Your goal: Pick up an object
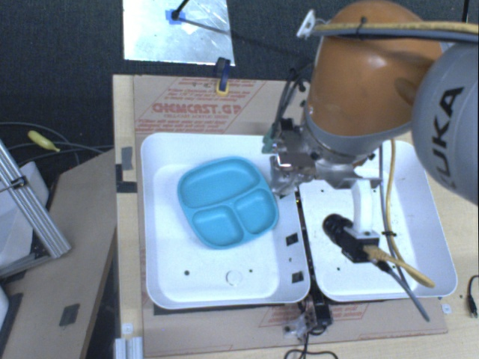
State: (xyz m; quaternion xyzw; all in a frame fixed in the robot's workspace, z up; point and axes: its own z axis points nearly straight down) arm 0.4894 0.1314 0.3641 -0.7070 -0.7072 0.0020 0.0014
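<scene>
Blue divided plate (227, 202) lies flat, compartments up, in the white bin (166, 279) on the view's left. It is well apart from that bin's near wall and closer to its right side. It looks to be the one loose thing on offer, so it is the likely target. At the plate's far right rim, over the seam with the other white bin (423, 208), hangs the tool (284, 172). It is probably set there to pinch the raised edge, as a flat plate gives no other hold. Whether the tool is apart or together cannot be told. Beyond, printed cardboard (196, 109) underlies the bins, then a shiny sheet (153, 25).
</scene>
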